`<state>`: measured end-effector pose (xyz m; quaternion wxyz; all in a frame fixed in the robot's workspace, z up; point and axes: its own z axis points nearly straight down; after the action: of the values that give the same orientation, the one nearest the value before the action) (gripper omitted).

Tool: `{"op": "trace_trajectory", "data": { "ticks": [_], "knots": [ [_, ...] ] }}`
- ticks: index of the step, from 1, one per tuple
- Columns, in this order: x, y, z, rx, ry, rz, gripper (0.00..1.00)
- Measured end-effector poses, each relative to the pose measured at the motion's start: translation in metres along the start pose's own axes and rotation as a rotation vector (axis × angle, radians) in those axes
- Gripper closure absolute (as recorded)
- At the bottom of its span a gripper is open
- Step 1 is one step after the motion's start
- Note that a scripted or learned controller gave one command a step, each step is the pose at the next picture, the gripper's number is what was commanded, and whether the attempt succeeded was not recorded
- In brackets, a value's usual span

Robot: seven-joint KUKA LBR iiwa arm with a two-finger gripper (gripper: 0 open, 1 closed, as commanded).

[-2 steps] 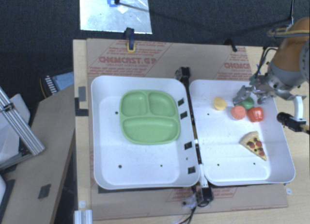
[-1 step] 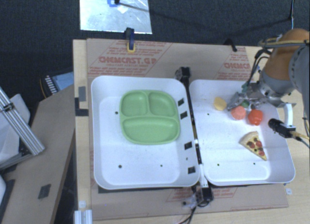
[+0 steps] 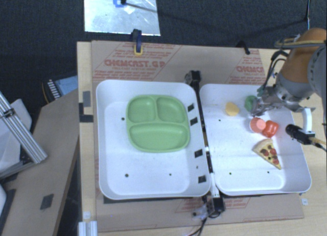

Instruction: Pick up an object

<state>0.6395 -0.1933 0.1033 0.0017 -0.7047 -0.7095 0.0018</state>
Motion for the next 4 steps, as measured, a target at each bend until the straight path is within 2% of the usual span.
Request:
{"op": "trace_trajectory", "data": {
  "ticks": [1, 2, 3, 4],
  "knots": [
    [0.001, 0.006, -0.045, -0.010, -0.001, 0.002, 1.00],
    [0.001, 0.007, -0.088, -0.010, -0.001, 0.001, 1.00],
    [-0.003, -0.001, -0.141, -0.012, -0.002, 0.005, 1.00],
    [0.038, -0.016, -0.133, -0.005, 0.000, 0.001, 1.00]
  ]
}}
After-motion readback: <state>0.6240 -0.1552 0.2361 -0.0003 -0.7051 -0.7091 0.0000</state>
